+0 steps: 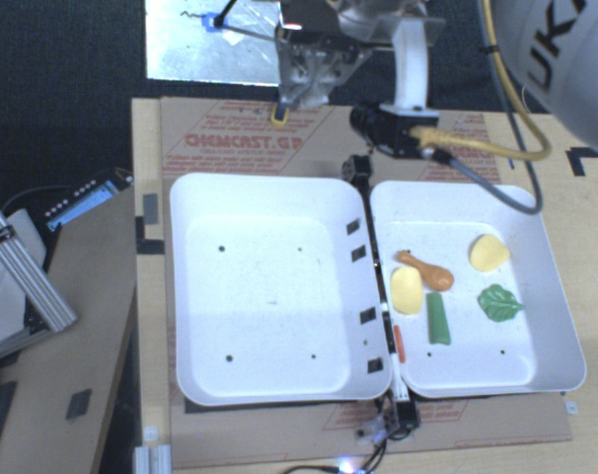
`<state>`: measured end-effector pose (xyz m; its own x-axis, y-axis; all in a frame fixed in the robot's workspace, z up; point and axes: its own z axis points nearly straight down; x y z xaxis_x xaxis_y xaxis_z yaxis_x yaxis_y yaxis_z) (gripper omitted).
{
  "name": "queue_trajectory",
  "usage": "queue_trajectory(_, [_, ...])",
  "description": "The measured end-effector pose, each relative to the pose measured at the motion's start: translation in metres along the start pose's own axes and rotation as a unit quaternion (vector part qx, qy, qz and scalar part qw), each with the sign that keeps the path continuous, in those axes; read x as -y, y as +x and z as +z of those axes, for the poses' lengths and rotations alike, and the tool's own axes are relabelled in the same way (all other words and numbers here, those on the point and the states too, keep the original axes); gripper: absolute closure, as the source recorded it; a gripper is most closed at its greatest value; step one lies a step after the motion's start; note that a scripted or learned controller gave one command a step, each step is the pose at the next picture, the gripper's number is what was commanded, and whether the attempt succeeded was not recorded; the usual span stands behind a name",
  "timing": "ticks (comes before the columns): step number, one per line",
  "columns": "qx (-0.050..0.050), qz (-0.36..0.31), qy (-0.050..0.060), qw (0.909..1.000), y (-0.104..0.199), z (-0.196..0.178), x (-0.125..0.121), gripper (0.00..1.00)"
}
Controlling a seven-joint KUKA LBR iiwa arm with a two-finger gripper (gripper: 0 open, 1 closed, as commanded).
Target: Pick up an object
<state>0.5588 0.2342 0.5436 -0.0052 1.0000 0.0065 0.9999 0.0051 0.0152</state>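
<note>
We count two white bins side by side on a brown board. The left bin [269, 294] has nothing in it that we can see, just a few small dark dots on its floor. The right bin [536, 314] holds the toys.

Going from left to right in that bin, we see one thin orange-red stick [400, 344] right against the left wall, one yellow block [407, 290], one orange chicken leg [426, 270] touching the top of the yellow block, one green bar [437, 318] just below and beside the block, one round yellow piece [488, 253] near the back, and one green leafy piece [499, 302] below it. That makes six toys.

The gripper [304, 85] hangs at the top of the view, above the board behind the bins, well apart from all the toys. It points down. We cannot tell how its jaws stand, because they are blurry, and we see no toy in them.
</note>
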Motion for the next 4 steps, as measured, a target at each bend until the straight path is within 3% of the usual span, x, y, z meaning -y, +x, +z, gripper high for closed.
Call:
queue_trajectory(1, [0.002,-0.001,0.008,1.0000,0.001,0.007,0.076,1.00])
queue_trajectory(2, [0.003,0.002,0.006,1.0000,0.000,0.008,0.019,1.00])
queue_trajectory(3, [0.003,0.000,0.008,1.0000,0.001,0.011,0.075,1.00])
queue_trajectory(4, [0.004,0.005,0.005,1.0000,-0.059,0.008,-0.004,1.00])
